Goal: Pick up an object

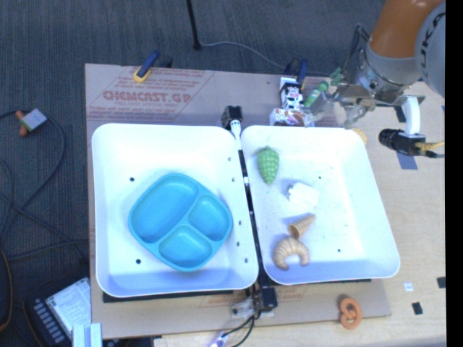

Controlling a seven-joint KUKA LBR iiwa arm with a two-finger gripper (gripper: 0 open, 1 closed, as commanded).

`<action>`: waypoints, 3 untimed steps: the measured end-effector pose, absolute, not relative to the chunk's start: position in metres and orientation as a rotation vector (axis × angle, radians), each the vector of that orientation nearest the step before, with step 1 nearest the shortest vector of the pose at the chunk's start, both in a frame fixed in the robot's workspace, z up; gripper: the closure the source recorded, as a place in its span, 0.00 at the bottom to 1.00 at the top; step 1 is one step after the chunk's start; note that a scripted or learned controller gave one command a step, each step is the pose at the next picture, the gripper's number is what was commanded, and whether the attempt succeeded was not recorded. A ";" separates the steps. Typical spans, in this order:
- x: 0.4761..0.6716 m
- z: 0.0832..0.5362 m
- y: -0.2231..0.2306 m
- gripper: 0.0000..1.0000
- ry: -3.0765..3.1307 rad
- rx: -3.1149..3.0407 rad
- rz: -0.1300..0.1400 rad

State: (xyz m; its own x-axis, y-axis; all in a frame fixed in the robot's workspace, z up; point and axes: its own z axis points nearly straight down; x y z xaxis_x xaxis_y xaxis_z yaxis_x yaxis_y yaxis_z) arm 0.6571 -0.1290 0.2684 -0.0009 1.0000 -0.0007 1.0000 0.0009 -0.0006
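The right bin [376, 215] holds a green knobbly fruit [268, 165] near its back left, a small white lump [302, 192] in the middle, a tan cone [302, 225] below that and a croissant [291, 252] near the front. My gripper [351, 114] hangs over the right bin's back rim, well behind and to the right of these objects. It is open with nothing between its fingers.
A blue divided plate [181, 221] lies in the left bin [108, 165]. A small heap of colourful clutter [291, 110] sits behind the right bin, just left of the gripper. An orange ring [350, 311] lies on the bench in front.
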 end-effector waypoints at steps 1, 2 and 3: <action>0.662 0.162 -0.131 0.00 2.224 2.223 -0.005; 0.624 0.088 -0.100 0.00 2.218 2.218 0.004; 0.625 0.099 -0.101 1.00 2.216 2.216 0.005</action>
